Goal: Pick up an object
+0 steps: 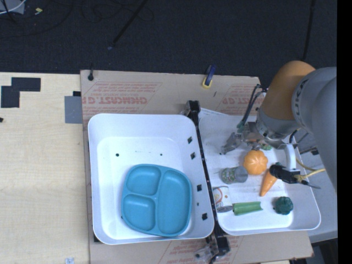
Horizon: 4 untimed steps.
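The claw [234, 143] is poised open and empty in the right bin [308, 216], so descent onto the orange [255, 162] is needed.

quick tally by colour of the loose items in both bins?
Blue: 1, divided plate, left bin
Orange: 2, ball and carrot, right bin
Green: 2, stick and dark green piece, right bin
Grey: 1, lump, right bin
Total: 6
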Available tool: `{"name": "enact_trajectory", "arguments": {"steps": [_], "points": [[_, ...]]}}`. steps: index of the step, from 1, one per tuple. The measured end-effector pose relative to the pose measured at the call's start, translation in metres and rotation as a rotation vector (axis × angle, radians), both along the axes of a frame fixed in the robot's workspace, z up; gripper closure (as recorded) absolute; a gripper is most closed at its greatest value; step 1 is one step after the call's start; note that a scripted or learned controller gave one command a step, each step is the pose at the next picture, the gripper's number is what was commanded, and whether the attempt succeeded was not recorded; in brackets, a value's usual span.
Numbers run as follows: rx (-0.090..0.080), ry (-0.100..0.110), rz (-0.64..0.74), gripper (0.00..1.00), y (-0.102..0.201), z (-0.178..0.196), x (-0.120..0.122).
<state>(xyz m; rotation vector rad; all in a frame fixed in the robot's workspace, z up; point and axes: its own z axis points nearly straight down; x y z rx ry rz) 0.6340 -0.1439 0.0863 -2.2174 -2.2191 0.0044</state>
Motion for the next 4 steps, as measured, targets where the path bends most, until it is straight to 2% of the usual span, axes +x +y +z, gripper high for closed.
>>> {"name": "enact_trajectory", "arguments": {"steps": [1, 4], "points": [[0.0, -0.003, -0.002, 1.0, 0.0, 0.013, 0.001], [-0.001, -0.007, -0.002, 1.0, -0.01, 0.144, -0.006]]}}
